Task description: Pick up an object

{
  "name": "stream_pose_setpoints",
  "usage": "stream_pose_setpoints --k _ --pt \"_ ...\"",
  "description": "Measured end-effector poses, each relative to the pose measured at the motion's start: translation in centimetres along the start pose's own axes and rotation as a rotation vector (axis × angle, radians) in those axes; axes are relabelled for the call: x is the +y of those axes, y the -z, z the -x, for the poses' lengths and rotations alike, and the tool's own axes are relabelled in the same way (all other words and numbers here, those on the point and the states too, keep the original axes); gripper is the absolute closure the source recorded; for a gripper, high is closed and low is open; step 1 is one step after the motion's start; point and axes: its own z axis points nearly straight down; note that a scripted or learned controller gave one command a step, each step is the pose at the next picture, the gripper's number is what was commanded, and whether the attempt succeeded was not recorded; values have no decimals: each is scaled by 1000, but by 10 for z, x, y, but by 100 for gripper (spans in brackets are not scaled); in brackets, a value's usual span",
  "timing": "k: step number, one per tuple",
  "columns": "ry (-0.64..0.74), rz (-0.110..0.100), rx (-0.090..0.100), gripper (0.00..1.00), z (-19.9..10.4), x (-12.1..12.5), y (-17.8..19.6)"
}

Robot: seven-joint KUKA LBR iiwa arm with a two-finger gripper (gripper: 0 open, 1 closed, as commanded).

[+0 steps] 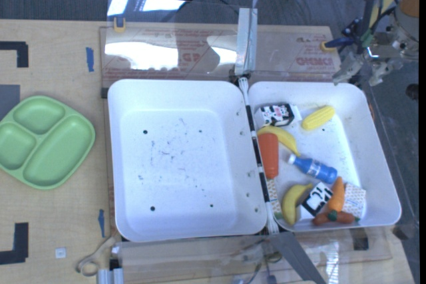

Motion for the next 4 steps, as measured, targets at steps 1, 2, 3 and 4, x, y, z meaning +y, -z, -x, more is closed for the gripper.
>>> stream_pose_setpoints --k 1,2,3,4 --pt "100 0 0 0 1 2 -98" --pt "166 2 -1 0 -5 7 -156" --pt "168 -1 0 100 -7 7 -150" --pt "159 12 -4 100 -72 8 -50"
